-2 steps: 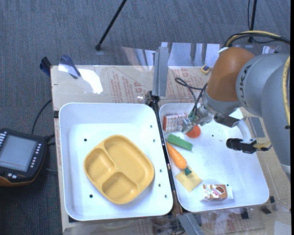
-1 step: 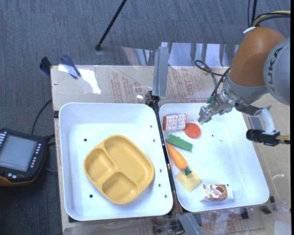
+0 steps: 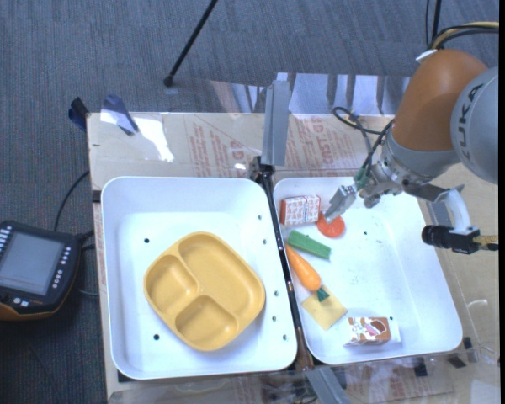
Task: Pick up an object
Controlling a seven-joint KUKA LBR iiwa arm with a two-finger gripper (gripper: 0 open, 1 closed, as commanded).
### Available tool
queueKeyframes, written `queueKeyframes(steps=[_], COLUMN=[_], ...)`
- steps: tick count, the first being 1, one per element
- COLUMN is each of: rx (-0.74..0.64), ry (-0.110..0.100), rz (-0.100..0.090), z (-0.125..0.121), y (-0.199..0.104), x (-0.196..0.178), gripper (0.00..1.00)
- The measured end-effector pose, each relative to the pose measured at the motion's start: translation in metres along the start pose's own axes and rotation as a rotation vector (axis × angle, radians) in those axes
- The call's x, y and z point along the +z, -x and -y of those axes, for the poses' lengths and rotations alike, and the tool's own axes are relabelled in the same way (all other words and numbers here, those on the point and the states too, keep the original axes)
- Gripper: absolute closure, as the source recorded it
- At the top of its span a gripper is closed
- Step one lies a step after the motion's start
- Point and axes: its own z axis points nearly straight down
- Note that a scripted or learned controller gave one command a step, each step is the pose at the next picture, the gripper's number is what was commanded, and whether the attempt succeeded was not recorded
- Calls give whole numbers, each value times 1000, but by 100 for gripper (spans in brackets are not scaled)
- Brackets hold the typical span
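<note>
White bins [image 3: 122, 225]; pincer [image 3: 341, 202] above tomato [image 3: 331, 225].

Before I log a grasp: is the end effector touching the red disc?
Cannot tell. In the camera view the end effector overlaps the red disc, showing neither contact nor gap.

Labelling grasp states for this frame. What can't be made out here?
- Two-finger gripper, camera view: too small and blurred to tell if it is open or shut, or if it touches the flat red disc below it.
- Red disc: partly covered by the gripper.
- Small red-and-white carton and brown-and-white packet: print too small to read.
- Grey arm with orange band: cut off by the right edge.
</note>
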Motion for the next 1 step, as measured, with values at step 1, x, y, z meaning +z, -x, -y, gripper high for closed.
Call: queueKeyframes(steps=[1], rx=[-151], ry=[5], rz=[1], z=[-22], y=[5], x=[104], gripper=[0])
